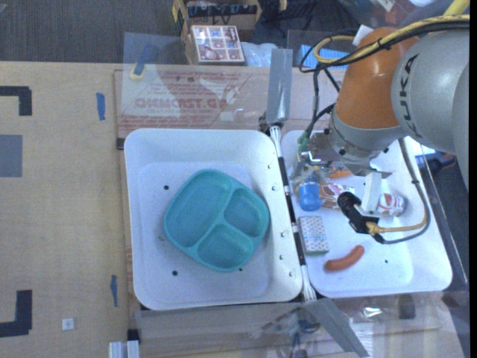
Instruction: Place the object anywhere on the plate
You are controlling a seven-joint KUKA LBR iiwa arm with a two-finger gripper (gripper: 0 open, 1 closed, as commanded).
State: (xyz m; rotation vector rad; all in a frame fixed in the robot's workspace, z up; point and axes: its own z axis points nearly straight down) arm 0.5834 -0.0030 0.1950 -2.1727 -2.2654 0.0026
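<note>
Gripper [317, 171]: hidden under the orange wrist band; I can make out grey metal parts low over the upper left of the right bin, but cannot tell how it is set or whether anything is in it.
Arm [417, 88]: grey body with an orange band, entering from the upper right of the frame, leaning over the right bin; yellow and black cables loop around it.
Black connector [350, 207]: hangs off the wrist on a yellow cable, lying over the middle of the right bin.
Right bin [425, 274]: white, shallow, right of centre in the frame.
Blue object [308, 196]: small, cylinder-like, just below the wrist hardware, near the bin's left wall.
Patterned card packet [314, 234]: flat, rectangular, just below the blue object.
Sausage [344, 259]: orange-red, lying tilted in the lower middle of the right bin, apart from the packet.
Red-and-white packet [389, 202]: right of the black connector, partly covered by it.
Left bin [149, 155]: white, touching the right bin along the centre seam.
Plate [217, 219]: teal, three compartments, lying tilted in the middle of the left bin; nothing rests on it.
Bench [52, 200]: tan board at frame left with black and blue tape marks.
</note>
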